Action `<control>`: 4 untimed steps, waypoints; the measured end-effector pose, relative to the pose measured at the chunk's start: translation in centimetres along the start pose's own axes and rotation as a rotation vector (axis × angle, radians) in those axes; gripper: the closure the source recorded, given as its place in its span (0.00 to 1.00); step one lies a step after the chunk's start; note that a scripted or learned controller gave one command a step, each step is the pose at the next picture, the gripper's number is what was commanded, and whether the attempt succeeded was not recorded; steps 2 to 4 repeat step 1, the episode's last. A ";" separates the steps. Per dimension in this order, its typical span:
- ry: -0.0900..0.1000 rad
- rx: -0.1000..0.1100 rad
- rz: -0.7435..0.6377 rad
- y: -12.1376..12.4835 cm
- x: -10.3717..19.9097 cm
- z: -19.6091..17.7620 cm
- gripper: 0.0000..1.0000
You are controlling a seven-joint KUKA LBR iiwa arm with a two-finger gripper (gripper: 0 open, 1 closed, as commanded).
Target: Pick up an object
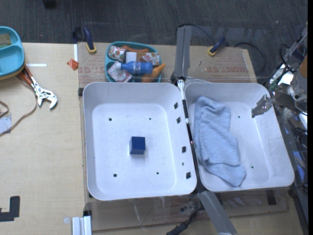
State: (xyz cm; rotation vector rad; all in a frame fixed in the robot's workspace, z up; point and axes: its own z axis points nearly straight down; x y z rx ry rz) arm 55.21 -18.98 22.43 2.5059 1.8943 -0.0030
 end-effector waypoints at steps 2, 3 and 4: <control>0.000 0.001 0.098 -2.2 6.7 -6.5 0.00; 0.000 0.001 0.098 -2.2 6.7 -6.5 0.00; 0.000 0.001 0.098 -2.2 6.7 -6.5 0.00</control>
